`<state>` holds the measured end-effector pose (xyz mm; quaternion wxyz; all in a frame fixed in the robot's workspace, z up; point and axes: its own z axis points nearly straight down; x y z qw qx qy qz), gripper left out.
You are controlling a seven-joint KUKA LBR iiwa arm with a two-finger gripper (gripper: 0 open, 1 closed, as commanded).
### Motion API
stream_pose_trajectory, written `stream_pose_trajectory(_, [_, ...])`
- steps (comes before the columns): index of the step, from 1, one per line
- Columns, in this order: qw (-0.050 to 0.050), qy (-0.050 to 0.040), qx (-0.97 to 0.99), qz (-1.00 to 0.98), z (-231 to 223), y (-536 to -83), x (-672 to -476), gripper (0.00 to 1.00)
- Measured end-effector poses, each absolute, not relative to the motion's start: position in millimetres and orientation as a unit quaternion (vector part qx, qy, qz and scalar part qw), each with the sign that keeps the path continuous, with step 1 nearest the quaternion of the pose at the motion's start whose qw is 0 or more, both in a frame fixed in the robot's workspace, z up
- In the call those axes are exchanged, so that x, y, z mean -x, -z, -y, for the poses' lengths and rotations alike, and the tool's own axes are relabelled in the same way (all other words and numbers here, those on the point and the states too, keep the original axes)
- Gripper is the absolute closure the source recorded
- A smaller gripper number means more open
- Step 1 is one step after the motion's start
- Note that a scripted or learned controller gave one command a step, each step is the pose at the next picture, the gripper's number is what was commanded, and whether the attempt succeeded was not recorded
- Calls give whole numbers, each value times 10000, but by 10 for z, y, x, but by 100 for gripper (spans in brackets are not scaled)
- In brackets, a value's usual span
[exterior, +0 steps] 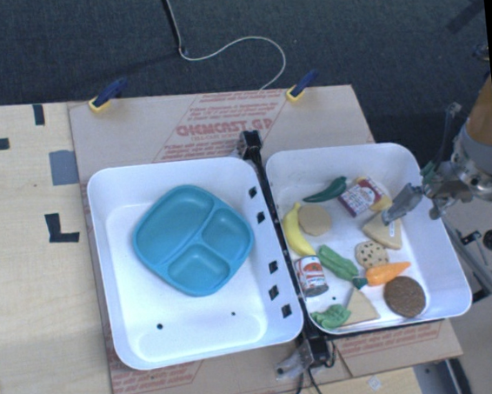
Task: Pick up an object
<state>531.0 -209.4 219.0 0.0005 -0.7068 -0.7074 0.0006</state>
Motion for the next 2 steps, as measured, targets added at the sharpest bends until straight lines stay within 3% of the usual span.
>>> stream_pose_trajectory(1, [63,-33,7079,7063,2225,-1022,-5040,0])
stream_pose_trajectory(2, [-11,7,7066,7076,2031,-1805,-4838,0])
